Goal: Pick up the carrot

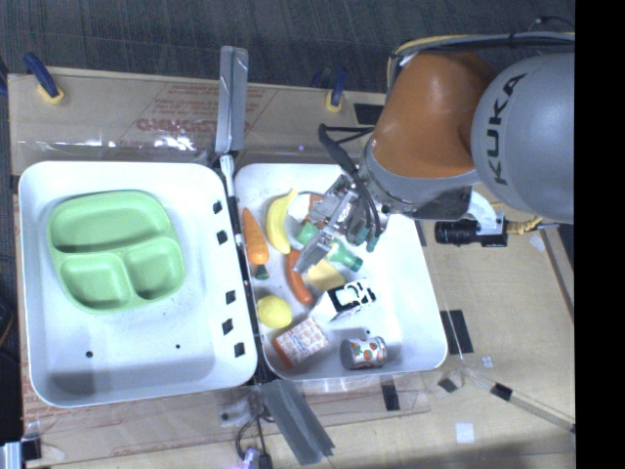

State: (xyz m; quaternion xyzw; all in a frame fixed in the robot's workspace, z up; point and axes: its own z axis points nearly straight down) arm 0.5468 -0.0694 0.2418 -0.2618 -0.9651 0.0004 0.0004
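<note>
The carrot (255, 237) is a short orange taper with a small green stub at its near end, lying lengthwise along the left wall of the right bin (422, 291), apart from the gripper. Close to its right lie a banana (278, 221) and a second orange piece (299, 283); nearer sit a lemon (274, 312), a patterned box (302, 340) and a small can (364, 352). The left bin (39, 291) holds a green divided tray (116, 249). Both bins rest on a tan bench (488, 360) with blue clamps along its far edge. The arm (469, 130) reaches in from the right, wrist angled down, its gripper (322, 242) low among the items mid-bin; whether its jaws are open or closed cannot be told.
</note>
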